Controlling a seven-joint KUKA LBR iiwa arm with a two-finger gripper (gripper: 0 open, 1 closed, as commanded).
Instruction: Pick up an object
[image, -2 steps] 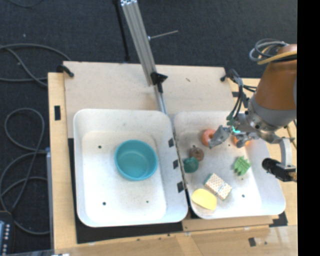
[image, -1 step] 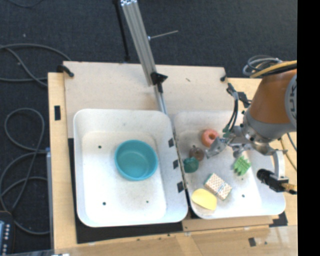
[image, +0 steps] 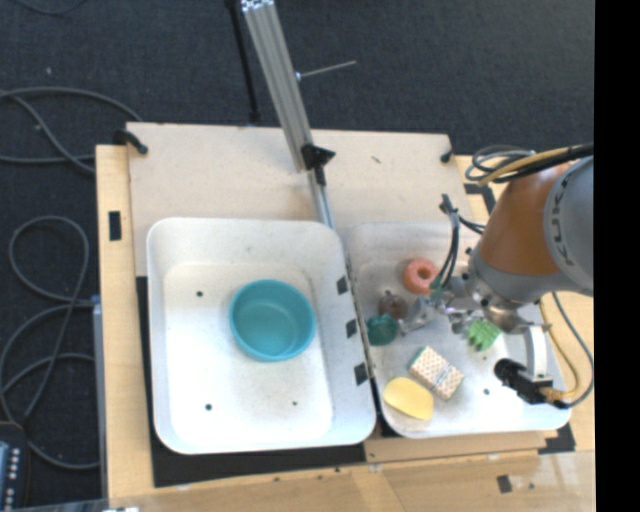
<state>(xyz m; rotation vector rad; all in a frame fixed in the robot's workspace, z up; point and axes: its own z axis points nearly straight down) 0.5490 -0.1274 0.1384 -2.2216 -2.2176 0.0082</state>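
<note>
My gripper (image: 425, 306) hangs low over the middle of the right bin (image: 400, 240), reaching in from the right. Just above it lies an orange ring (image: 420, 273). A dark teal object (image: 381, 328) sits to its lower left, near the bin's left wall. A small grey-brown piece (image: 390, 300) lies right beside the gripper's tip; whether they touch is unclear. A checkered box (image: 436, 371) and a yellow rounded object (image: 408, 398) rest near the front. A green piece (image: 483, 335) shows under the wrist.
The left bin (image: 180, 250) holds a teal bowl (image: 272, 319) near its centre. A slanted metal rail (image: 290, 100) runs from the top edge down to between the bins. Cables lie on the dark floor at the left.
</note>
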